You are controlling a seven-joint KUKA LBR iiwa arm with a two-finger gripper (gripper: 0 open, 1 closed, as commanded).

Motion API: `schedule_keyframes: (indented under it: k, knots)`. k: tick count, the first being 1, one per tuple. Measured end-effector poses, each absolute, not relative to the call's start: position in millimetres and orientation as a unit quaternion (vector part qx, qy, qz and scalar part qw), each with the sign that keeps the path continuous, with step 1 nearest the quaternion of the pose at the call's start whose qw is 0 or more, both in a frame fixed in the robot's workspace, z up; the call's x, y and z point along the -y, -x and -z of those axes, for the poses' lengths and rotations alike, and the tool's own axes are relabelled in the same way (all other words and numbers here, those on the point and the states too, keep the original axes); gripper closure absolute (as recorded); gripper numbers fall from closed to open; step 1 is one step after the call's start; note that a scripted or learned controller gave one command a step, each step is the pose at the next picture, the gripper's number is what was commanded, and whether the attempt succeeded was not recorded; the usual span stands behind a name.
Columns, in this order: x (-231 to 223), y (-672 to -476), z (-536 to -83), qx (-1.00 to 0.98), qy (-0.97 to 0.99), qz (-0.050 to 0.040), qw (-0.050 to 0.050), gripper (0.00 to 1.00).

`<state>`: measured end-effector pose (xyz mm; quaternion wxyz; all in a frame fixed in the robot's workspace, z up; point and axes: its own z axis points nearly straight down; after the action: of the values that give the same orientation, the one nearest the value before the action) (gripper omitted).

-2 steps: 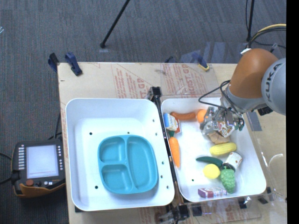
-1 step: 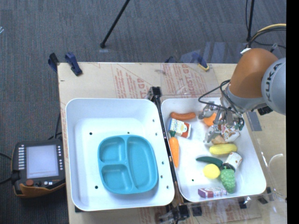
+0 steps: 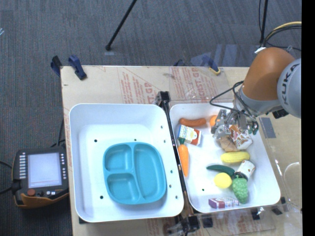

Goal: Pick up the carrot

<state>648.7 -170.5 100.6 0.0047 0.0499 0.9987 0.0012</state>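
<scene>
The carrot [image 3: 183, 159] is orange and lies lengthwise against the left wall of the right bin [image 3: 272, 173], its thin end toward the front. My gripper [image 3: 228, 125] hangs low over the back right part of that bin, above a brown item [image 3: 227, 143] and a printed carton [image 3: 241, 137]. It is well to the right of the carrot and a little behind it, apart from it. The carrot lies free with nothing on it.
Around the carrot sit a green-and-white carton [image 3: 189, 134] and a red sausage [image 3: 193, 122]. Further right lie a banana [image 3: 235, 157], a dark cucumber [image 3: 220, 169], a lemon [image 3: 223, 180], a can [image 3: 245, 168], green grapes [image 3: 240, 189] and a pink box [image 3: 219, 202]. The left bin [image 3: 86, 132] holds a blue divided plate [image 3: 134, 172].
</scene>
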Motion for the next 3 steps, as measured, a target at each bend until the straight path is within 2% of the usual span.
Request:
schedule_keyframes:
  k: [1, 2, 3]
  knots:
    - [167, -611.9, -88, -0.988, 0.155, -0.0013, 0.002, 1.00]
    - [167, -612.2, -88, -0.988, 0.155, -0.0011, 0.002, 0.00]
    - [171, -646.0, -89, -1.000, -0.011, -0.0011, 0.002, 0.00]
